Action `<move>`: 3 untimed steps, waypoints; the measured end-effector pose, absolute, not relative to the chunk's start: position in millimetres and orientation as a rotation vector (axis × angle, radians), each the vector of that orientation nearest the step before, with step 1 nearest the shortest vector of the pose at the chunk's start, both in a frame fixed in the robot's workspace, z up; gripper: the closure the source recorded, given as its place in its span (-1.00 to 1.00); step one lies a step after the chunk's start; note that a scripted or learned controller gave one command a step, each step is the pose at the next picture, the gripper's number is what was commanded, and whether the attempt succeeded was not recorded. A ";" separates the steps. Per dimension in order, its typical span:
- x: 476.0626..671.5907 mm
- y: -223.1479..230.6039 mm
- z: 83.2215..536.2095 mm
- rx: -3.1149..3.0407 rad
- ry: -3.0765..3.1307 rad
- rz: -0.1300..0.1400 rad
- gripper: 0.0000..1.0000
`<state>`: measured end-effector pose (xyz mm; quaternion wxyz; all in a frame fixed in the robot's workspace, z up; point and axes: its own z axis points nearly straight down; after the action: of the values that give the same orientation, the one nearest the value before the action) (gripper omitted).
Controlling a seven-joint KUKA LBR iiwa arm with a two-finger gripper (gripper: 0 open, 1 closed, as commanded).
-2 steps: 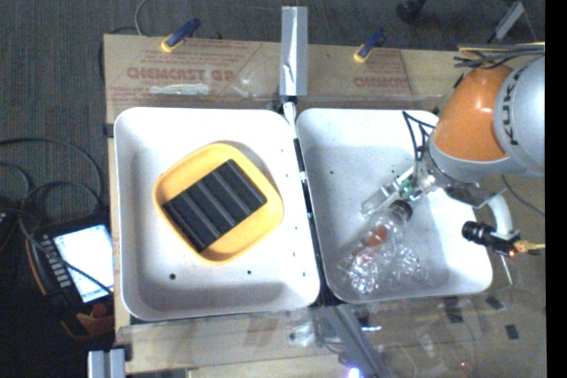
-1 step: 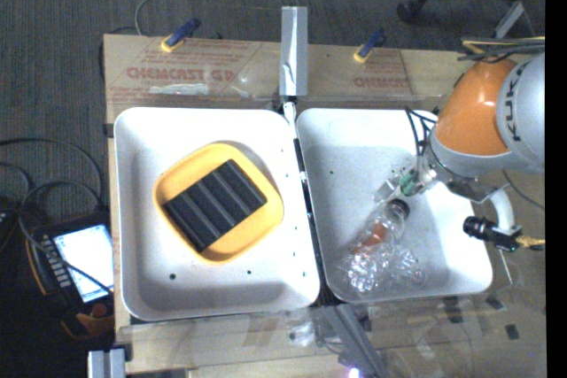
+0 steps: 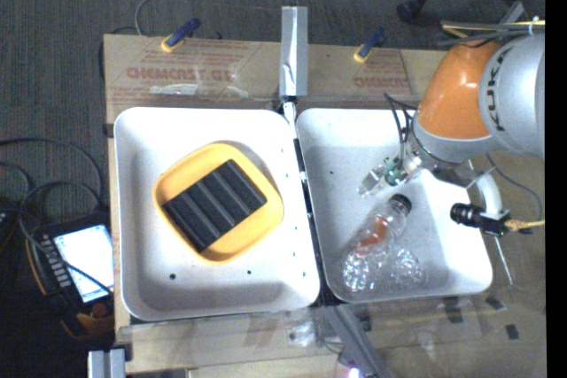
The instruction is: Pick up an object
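Observation:
In the left bin (image 3: 142, 279) lies a yellow pad-like object with a black ribbed top (image 3: 219, 200), turned at a slant. A crushed clear plastic bottle (image 3: 379, 248) with a dark cap and an orange tint inside lies in the right bin (image 3: 332, 155), toward its front. My gripper (image 3: 383, 176) hangs low over the middle of the right bin, just above and behind the bottle's cap end. Nothing shows between its tips.
A metal post (image 3: 293, 49) stands at the back between the two bins. Blue-and-yellow clamps (image 3: 180, 34) hold the cardboard sheet behind the bins. The arm's orange band (image 3: 456, 97) looms over the right bin's back right corner.

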<state>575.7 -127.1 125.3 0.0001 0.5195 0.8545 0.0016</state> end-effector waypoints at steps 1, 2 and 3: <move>575.7 -127.1 125.2 1.632 2.684 0.005 -1.00; 525.2 -150.1 92.3 1.436 2.774 0.011 -1.00; 562.4 -165.1 111.0 1.902 2.500 -0.001 -1.00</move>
<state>562.4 -165.1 111.0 0.0003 0.6055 0.7959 -0.0003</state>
